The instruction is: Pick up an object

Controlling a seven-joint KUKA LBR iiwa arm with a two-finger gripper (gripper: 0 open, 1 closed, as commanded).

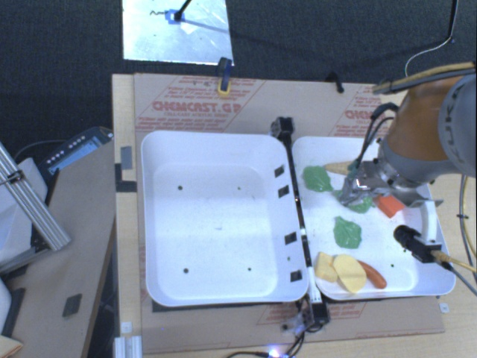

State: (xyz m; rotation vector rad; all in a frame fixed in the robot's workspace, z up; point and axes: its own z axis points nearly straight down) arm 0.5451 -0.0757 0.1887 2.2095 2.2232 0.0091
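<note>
**Clerk:** Item one, the objects for picking?

**Arm:** All in the right bin (428, 278), right half of the frame. A green leafy piece (317, 179) near its upper left corner. A second green piece (347, 233) at the bin's middle. A small green piece (360, 204) directly under my end effector (356, 195). An orange block (390, 206) just to the right of that. Along the lower edge: two yellow pieces (340, 270) touching each other, with an orange-red carrot shape (372, 274) lying just beside them on the right.

**Clerk:** Item two, end effector?

**Arm:** Down in the right bin's upper middle, over the small green piece. Whether my fingers are spread or pressed together, I cannot tell; whether they pinch anything, likewise.

**Clerk:** Item three, surroundings?

**Arm:** Left bin (160, 222) at frame centre, touching the right bin's edge. Both rest on a brown printed board (246, 99) on the tabletop (119, 110).
</note>
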